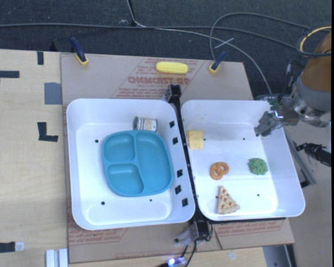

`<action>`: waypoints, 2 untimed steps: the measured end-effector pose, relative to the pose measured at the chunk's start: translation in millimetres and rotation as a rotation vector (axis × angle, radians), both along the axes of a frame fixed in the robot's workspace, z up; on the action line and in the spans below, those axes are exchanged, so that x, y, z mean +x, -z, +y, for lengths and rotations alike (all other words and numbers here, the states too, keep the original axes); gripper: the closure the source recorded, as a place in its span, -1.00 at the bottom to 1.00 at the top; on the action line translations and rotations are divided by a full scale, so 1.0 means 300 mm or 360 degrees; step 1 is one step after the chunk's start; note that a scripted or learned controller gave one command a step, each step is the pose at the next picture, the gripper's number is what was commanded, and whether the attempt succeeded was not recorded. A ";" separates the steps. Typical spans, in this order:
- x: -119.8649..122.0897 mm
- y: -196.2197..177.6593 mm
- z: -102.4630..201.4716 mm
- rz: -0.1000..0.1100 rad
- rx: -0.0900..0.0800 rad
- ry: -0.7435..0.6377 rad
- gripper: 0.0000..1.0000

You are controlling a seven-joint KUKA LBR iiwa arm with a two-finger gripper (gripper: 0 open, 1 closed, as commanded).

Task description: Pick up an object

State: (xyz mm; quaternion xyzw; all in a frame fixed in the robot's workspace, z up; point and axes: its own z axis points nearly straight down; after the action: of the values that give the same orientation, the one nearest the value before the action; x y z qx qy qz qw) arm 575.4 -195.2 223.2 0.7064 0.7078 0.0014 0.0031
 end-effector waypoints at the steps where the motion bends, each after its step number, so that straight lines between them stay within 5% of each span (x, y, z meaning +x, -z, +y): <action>1: 0.004 -0.146 0.000 0.0003 0.0001 0.0000 1.00; 2: -0.009 -0.157 0.187 0.0011 0.0005 -0.0006 1.00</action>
State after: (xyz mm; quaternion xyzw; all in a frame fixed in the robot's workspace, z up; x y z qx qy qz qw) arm 572.9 -139.2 270.4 0.7050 0.7092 0.0001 -0.0003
